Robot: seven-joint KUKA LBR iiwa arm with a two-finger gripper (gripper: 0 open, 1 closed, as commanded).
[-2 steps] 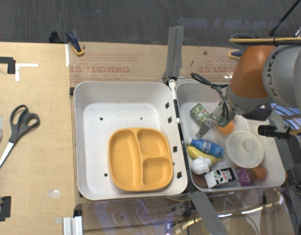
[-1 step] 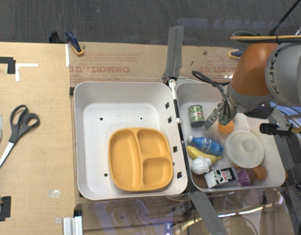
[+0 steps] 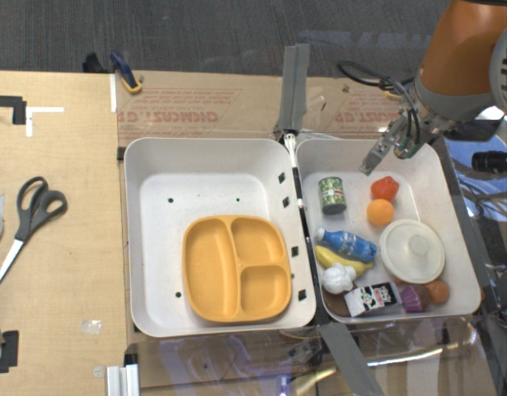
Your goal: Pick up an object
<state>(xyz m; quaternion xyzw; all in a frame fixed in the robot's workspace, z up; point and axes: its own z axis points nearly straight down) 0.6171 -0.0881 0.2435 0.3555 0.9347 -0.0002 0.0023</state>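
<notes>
My gripper (image 3: 391, 153) hangs over the far edge of the right bin (image 3: 448, 190), with its fingers apart and nothing between them. Just below it in that bin lie a red object (image 3: 385, 188), an orange ball (image 3: 380, 213) and a green can (image 3: 331, 195). Nearer the front are a white round dish (image 3: 412, 251), a blue bottle (image 3: 349, 243), a yellow banana (image 3: 339, 259), a white lump (image 3: 337, 279), a black and white carton (image 3: 373, 297), a purple piece (image 3: 411, 299) and a brown ball (image 3: 437, 291).
The left bin (image 3: 154, 221) holds a yellow divided plate (image 3: 237, 267). Scissors (image 3: 29, 214) lie on the wooden bench at the far left. A blue clamp (image 3: 125, 71) sits at the back, and a grey bar (image 3: 293, 89) runs back from between the bins.
</notes>
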